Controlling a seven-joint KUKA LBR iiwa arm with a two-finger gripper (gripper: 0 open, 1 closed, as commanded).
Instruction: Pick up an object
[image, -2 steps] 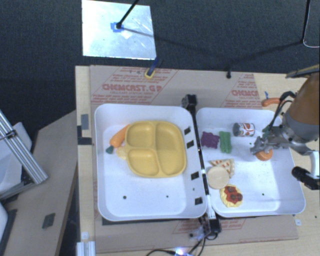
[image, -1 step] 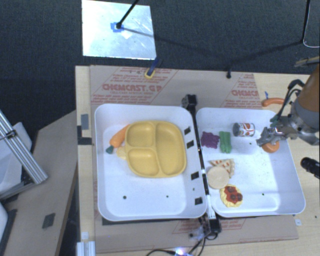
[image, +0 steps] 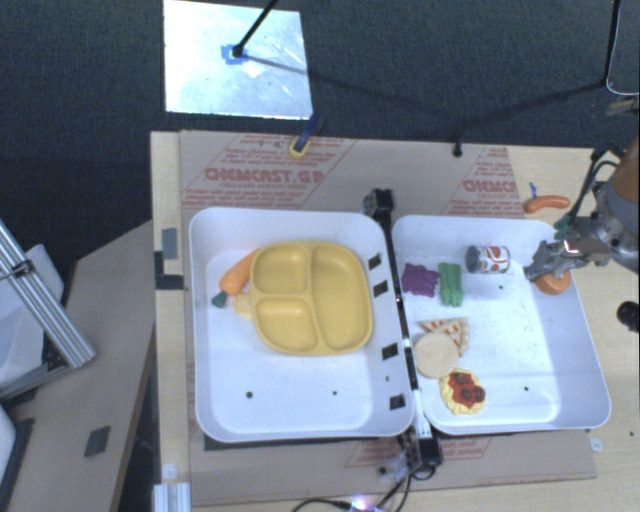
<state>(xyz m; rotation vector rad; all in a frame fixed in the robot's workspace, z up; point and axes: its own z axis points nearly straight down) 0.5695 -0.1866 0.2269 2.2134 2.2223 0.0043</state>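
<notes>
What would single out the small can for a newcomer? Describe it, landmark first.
Start at the right white bin, then look near its far wall. The can lies on its side, right of the green piece and purple piece; it alone is silvery with red markings.

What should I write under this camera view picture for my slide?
Robot gripper hovers at right bin edge; yellow divided plate and toy carrot sit left.

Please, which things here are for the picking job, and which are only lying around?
For the job: gripper; candidates in the right bin: can, purple piece, green piece, orange piece, pizza slice.

Lying about: yellow tray, carrot, metal sheet.
</notes>
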